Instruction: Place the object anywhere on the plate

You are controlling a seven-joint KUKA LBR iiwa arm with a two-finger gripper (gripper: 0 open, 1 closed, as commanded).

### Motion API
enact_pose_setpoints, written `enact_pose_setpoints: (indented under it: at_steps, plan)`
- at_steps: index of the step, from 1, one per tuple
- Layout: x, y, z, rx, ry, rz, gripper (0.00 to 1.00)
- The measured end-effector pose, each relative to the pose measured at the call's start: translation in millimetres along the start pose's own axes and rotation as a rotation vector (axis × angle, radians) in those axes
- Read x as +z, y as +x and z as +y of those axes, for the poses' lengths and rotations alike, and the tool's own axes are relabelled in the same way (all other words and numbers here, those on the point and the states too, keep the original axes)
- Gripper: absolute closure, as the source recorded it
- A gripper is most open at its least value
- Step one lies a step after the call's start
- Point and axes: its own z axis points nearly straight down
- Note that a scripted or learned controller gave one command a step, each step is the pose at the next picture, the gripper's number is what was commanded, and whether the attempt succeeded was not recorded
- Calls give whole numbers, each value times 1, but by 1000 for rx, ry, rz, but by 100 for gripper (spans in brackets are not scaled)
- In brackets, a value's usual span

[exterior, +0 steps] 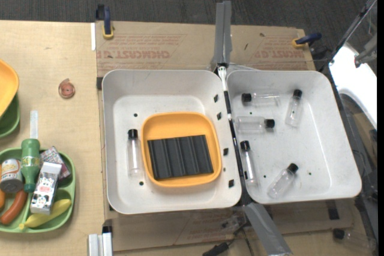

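Nearest us sits the yellow plate (180, 150) in the left bin (114, 129); one vial (133, 151) lies just left of it. We cannot tell the gripper's state.

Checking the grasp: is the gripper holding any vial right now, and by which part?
Cannot be told. One vial lies beside the plate; five more lie loose in the right bin.

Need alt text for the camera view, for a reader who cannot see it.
Two white bins sit side by side: the left bin holds an orange plate bearing a black ridged block, with one clear vial beside it. The right bin holds five scattered vials.
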Motion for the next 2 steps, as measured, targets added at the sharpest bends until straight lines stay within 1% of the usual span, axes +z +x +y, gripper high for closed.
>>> enact_pose_setpoints:
  at_steps: [1,2]
  plan:
    - [26,7,-76,-7,0,1,0]
    - [61,-15,-81,-128,0,0,0]
